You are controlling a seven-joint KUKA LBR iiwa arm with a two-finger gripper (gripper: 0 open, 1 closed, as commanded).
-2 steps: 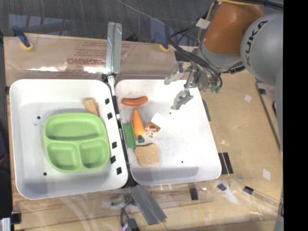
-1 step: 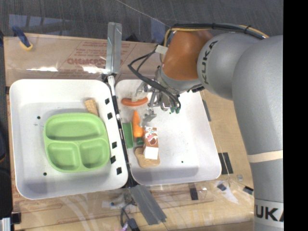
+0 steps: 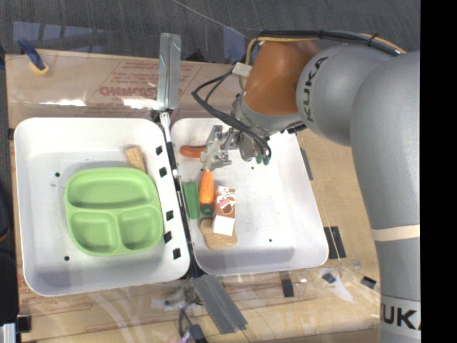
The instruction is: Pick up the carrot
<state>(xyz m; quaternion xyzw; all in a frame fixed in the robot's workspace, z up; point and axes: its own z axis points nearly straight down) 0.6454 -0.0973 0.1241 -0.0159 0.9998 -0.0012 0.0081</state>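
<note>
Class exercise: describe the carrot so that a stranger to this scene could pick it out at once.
Start at the right white bin, under the grey arm. Along its left wall lies a cluster of toy foods just below the hand. The carrot is the short orange piece lying lengthwise, between a green stick on its left and a red-and-white carton on its right; nothing beside it is plain orange.

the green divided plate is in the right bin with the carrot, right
Not quite. The camera view shows the green divided plate in the left bin. The carrot does lie in the right bin, just below the hand.
</note>
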